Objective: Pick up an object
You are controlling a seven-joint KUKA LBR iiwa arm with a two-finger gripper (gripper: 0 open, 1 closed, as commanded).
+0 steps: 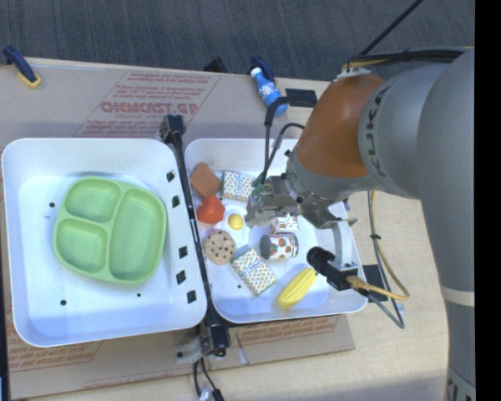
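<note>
We see the gripper (pixel 263 200) low in the right bin (pixel 338 301), just above the patterned mug (pixel 278 246); its opening we cannot tell.

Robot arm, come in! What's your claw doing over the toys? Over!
Gripper low over right bin, fingers unreadable. Nothing seen held. Yellow ball, red tomato, cookie crowd close beside it.
</note>
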